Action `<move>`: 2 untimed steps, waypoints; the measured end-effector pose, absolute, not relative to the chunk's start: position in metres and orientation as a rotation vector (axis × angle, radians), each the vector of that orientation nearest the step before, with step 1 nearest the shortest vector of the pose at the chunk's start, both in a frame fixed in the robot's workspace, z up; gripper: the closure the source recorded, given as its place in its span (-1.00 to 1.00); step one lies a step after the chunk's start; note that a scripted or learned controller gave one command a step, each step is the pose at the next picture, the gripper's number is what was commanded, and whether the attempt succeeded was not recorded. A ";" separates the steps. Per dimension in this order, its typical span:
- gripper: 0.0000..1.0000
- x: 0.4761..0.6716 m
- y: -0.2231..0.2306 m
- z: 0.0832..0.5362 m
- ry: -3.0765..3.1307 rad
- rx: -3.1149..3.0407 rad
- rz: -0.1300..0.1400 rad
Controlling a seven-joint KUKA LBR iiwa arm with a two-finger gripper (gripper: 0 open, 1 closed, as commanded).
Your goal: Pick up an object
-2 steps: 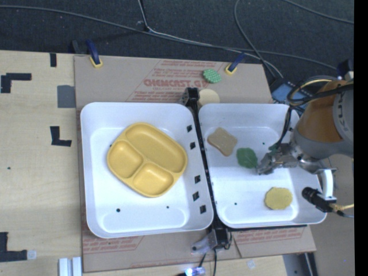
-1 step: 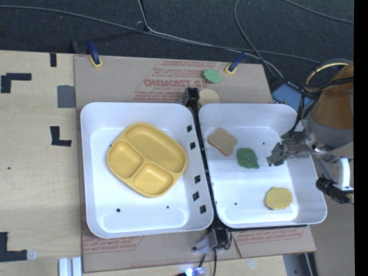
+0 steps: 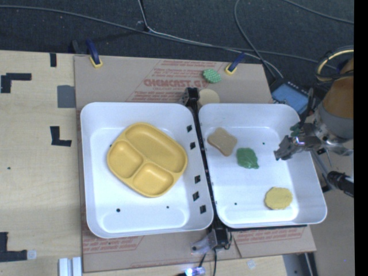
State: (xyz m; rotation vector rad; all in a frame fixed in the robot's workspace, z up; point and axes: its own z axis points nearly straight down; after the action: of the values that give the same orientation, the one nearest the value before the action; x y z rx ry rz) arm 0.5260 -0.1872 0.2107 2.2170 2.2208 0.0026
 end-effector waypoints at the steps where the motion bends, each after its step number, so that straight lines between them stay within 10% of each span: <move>1: 1.00 0.527 -0.187 0.262 2.220 2.216 0.003; 2: 1.00 0.538 -0.138 0.245 2.229 2.216 -0.001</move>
State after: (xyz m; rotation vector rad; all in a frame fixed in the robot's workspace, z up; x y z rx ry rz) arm 0.5381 -0.1376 0.2453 2.2160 2.2289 -0.0006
